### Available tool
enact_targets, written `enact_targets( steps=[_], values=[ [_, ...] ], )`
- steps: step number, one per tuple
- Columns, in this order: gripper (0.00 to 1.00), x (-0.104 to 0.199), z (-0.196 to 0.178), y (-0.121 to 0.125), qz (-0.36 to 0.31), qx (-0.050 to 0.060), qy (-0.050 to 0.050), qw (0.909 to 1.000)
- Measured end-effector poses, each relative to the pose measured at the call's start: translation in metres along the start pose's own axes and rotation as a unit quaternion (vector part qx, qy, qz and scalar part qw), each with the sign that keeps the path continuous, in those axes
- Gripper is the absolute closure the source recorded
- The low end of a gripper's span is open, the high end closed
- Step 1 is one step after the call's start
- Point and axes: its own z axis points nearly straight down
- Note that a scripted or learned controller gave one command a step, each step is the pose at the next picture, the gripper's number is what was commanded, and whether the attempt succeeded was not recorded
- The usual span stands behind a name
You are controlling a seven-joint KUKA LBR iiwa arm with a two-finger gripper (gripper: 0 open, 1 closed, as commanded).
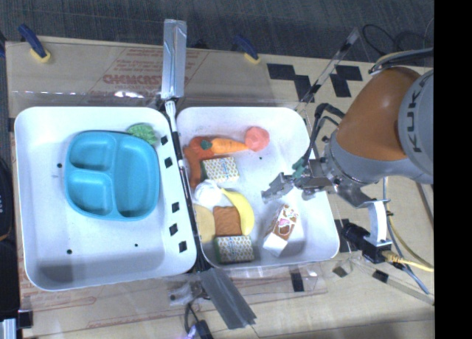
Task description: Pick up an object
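The right bin holds several toy foods. A carrot and a pink ball lie at its far side, with a patterned block just below them. A banana, a brown toast slice and a second patterned block crowd the near left. A small white carton stands tilted near the front. My gripper hangs over the bin's right half, just above and behind the carton, with nothing seen held in it.
The left bin carries a blue divided plate and a green leafy toy at its far right corner. A metal divider stands between the bins. Cables trail on the bench at right.
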Motion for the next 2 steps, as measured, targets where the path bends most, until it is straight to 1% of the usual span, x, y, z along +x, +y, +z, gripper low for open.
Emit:
enact_targets(
  steps=[1, 2],
  values=[
    [0.00, 0.0324, 0.1311, 0.0372, -0.090, -0.003, -0.001, 0.9960],
    [1.00, 0.0328, 0.1214, 0.0372, -0.092, -0.002, -0.001, 0.9958]
  ],
)
